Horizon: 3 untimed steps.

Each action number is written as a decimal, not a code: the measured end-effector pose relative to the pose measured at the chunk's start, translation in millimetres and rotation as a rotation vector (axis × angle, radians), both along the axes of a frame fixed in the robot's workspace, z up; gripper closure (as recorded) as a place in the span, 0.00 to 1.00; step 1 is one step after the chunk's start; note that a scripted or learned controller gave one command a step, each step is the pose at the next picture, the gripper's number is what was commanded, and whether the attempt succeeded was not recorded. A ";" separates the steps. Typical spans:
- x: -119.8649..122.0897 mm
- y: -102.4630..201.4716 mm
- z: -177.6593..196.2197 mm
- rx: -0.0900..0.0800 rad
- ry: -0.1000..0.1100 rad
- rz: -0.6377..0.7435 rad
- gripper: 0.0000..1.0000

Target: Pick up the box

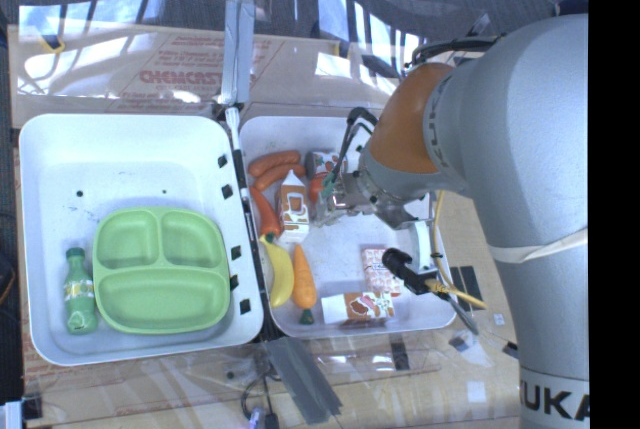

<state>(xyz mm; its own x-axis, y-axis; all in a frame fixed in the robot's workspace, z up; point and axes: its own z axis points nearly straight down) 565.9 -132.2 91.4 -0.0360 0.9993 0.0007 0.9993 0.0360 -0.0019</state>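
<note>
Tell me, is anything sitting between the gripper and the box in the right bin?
Nothing visible lies between them. The gripper hangs over the right white bin, by the small brown-and-white carton. The flat red-and-white printed box lies nearer the front wall, bare floor between.

Bench of pale wood grain under a clear sheet, carrying 2 shallow white bins side by side. Left bin and right bin touching along a shared edge fitted with black clips. Behind both, lying flat on the bench top, a brown cardboard sheet printed with red lettering, partly washed out by glare. Grey metal strip angled across the front edge, near the bins' junction.
</note>
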 end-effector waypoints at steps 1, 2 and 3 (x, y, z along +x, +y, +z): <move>64.5 80.4 131.4 -0.001 -0.001 -0.250 1.00; 39.7 231.8 99.6 -0.001 0.005 -0.247 1.00; -18.2 290.9 121.6 -0.002 0.004 -0.356 1.00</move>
<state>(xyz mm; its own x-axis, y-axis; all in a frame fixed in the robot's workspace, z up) 547.7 158.8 213.0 0.3141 0.9494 -0.0018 0.9494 -0.3141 -0.0059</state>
